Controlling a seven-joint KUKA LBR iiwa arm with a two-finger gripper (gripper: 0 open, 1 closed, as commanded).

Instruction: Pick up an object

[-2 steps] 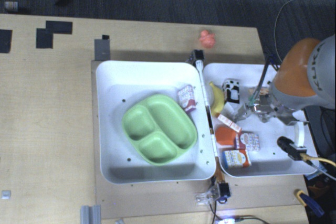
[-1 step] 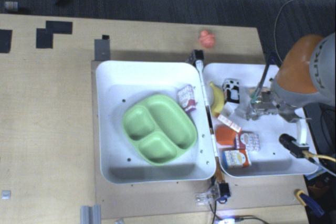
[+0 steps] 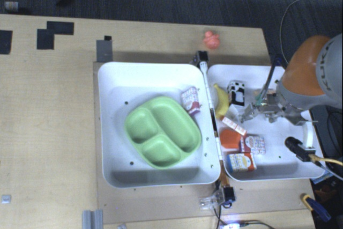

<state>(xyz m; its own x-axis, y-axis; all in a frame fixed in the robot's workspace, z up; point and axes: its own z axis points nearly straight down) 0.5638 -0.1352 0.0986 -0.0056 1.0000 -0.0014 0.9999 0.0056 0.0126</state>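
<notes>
The arm (image 3: 313,75) reaches over the right bin (image 3: 278,169), its gripper (image 3: 252,111) low inside and just right of the banana (image 3: 221,100); I cannot tell how the hand is set or whether it grips anything. Right beside the banana sits a black-and-white toy (image 3: 236,91), with a red carton (image 3: 231,137) and a juice box (image 3: 241,161) nearer the front. Left of the banana, the other bin (image 3: 112,115) holds a green tray (image 3: 162,130) and a packet (image 3: 191,99).

The arm (image 3: 313,69) runs off the right edge, and the gripper (image 3: 252,111) is blurred.
</notes>
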